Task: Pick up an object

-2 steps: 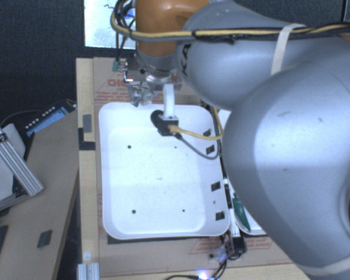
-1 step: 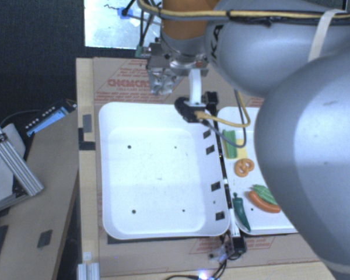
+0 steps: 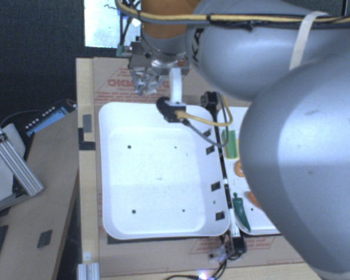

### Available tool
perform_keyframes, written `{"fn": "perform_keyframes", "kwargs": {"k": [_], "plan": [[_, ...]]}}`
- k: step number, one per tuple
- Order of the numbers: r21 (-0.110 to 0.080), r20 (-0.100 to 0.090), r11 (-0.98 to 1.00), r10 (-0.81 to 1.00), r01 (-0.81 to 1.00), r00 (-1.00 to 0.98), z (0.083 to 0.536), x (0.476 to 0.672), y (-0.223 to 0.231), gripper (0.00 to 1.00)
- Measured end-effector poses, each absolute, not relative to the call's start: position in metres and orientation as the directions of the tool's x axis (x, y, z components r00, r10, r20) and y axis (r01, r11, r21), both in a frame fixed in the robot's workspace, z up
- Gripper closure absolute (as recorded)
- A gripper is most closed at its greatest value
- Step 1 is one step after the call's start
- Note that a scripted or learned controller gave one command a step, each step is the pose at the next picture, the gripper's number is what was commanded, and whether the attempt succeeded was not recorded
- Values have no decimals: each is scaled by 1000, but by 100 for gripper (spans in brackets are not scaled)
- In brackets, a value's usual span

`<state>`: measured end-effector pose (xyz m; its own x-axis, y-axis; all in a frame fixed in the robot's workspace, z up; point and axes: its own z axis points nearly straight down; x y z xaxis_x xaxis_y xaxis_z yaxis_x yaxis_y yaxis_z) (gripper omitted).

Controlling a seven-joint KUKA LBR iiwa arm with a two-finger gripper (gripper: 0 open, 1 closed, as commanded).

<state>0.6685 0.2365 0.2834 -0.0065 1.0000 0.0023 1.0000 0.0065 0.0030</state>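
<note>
Nearest, along the bench front: left bin (image 3: 105, 174), white floor bare but for four dark dots. Beside it, right bin (image 3: 261, 225), mostly covered by the arm (image 3: 297, 156), with a narrow strip showing along the shared wall. In that strip, near to far: dark green piece (image 3: 238, 206), orange piece (image 3: 240, 169), green piece (image 3: 230, 143), all lying close to the wall and too small to name. Farther back, yellow cable (image 3: 207, 121) looping across the left bin's far right corner. Farthest: gripper (image 3: 144, 83), hanging below the orange band (image 3: 163, 4), past the left bin's far rim and over the card (image 3: 114, 86), well apart from every piece. Cannot tell whether set wide or narrow; nothing seen held. Judged step: reach not begun, pick not started. Next move calls for swinging toward the right bin, lining up over one piece, opening wide enough if not already, then coming down without clipping the wall between the bins. Green piece looks the nearest candidate, though tight against that wall, so room there for a clean grasp looks doubtful. Orange piece partly under the arm, shape unclear.
</note>
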Motion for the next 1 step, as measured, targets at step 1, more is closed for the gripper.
{"fn": "perform_keyframes", "kwargs": {"k": [1], "plan": [[-2,-3,-5,1000,1000,5,245,669,166,100]]}}
